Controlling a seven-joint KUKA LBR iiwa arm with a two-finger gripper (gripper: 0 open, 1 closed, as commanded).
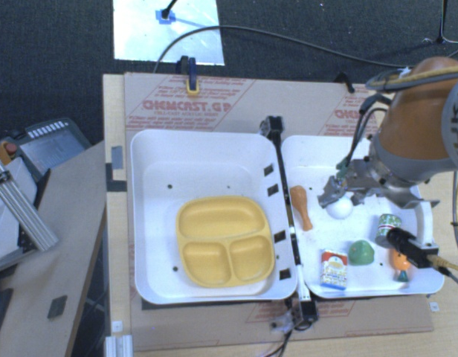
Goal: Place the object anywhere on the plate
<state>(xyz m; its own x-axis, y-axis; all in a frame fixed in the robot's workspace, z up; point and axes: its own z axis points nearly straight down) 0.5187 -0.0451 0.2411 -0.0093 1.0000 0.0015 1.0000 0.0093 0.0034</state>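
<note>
A yellow plate with three compartments lies in the left white bin, towards its front. In the right bin, a small white round object rests near the middle. My gripper hangs directly over it, at its upper edge, and partly covers it. I cannot tell whether the gripper touches the white object. The grey arm with its orange band reaches in from the right above the right bin.
Also in the right bin are an orange drumstick-shaped toy by the left wall, a green lump, a small printed box, a small can and an orange item. A divider separates the bins.
</note>
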